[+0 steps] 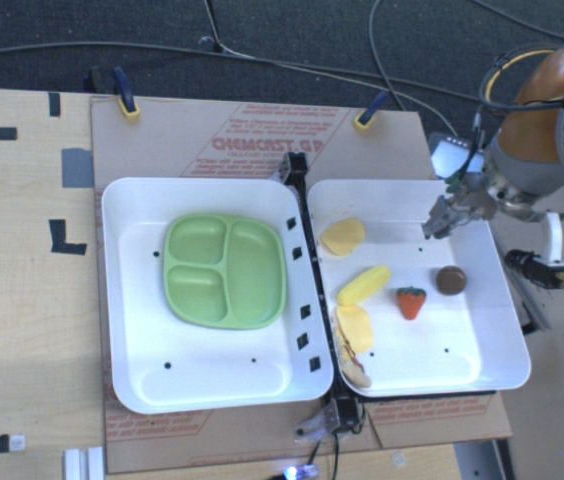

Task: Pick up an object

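The right bin (482, 368) holds a pale yellow round piece (343, 236), a yellow banana-like piece (363, 284), a red strawberry (411, 302), a small brown ball (450, 280) and a yellow-and-brown piece (353, 340) at its left wall. My gripper (440, 223) hangs over the bin's upper right part, above and slightly left of the brown ball, with nothing seen between its fingers.
The left bin (132, 358) holds a green divided plate (226, 271). A black divider (307, 268) runs between the bins. Cables (412, 58) loop across the dark floor behind the bench. Clamps (125, 98) pin the cardboard underlay.
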Robot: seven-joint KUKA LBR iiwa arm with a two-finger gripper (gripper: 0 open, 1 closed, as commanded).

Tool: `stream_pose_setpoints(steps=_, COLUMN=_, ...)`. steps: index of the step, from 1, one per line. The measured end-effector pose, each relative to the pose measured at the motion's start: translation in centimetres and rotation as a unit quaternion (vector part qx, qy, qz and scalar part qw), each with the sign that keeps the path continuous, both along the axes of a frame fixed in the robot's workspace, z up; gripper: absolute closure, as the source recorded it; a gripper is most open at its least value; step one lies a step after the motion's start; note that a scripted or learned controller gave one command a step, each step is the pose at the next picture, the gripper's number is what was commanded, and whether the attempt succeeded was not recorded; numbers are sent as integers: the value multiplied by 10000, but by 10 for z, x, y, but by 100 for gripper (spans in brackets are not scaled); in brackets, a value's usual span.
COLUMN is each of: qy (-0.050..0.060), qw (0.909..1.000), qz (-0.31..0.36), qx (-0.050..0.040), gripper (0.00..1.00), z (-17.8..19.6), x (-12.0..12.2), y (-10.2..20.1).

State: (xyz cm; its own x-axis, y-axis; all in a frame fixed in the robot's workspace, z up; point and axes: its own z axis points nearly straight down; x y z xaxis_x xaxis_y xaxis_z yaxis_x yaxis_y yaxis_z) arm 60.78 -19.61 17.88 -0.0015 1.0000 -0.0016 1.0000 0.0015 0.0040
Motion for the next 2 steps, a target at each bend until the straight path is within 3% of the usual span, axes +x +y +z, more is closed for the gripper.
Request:
stream_pose_setpoints(steps=1, qy=-2, qw=10000, qz=1, qx=-1, gripper=100, z=51, x=1, y=0)
stream_pose_setpoints(steps=2, qy=21, qw=10000, qz=19, qx=14, gripper=100, z=54, x=6, y=44)
